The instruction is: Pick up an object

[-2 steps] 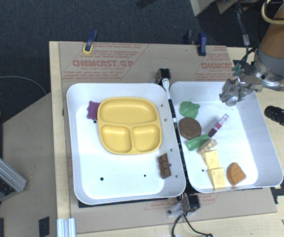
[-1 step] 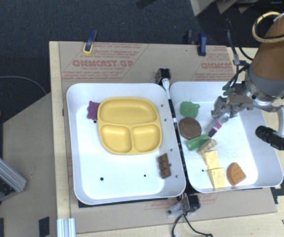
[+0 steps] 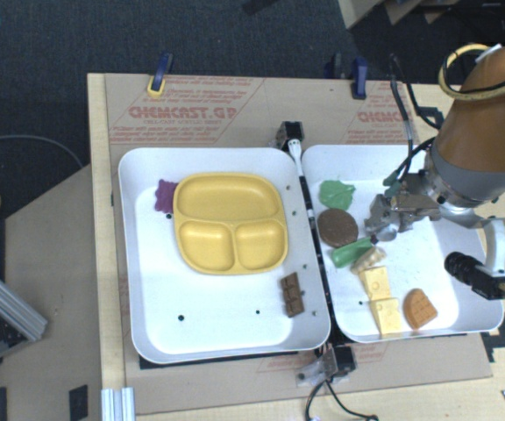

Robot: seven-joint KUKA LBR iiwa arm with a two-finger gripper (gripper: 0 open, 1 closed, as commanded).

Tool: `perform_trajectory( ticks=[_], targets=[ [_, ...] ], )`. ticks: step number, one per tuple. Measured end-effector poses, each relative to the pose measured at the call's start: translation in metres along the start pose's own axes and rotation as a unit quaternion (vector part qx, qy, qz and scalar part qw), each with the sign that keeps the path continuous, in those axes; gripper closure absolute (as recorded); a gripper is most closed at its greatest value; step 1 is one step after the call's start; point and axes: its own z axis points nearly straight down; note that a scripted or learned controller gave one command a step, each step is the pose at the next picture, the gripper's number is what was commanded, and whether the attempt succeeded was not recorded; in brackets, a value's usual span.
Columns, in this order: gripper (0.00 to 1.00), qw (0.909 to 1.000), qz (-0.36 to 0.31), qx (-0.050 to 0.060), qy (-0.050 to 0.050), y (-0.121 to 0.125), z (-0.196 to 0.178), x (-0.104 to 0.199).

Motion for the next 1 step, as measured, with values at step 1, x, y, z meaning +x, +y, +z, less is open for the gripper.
perform_trajectory(
  ticks=[1],
  targets=[
    [1.00,1.0000,0.000,-0.001,0.000,-0.0063,-0.0008,0.0251]
  ],
)
